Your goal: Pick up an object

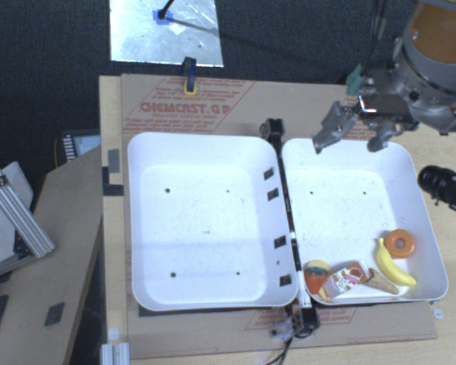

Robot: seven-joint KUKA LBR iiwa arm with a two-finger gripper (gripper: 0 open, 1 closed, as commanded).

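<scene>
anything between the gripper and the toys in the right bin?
Nothing visible. The gripper hangs open over the right bin's far edge; the banana, donut and the rest are clustered in its near corner, with only bare bin floor between.

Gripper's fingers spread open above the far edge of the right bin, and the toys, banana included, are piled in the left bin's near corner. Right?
Not quite. In the camera view the yellow toy banana, orange ring-shaped toy and other small toys lie in the near corner of the right shallow white bin, not the left one. The rest holds: the gripper hangs above that bin's far edge, fingers spread open.
</scene>
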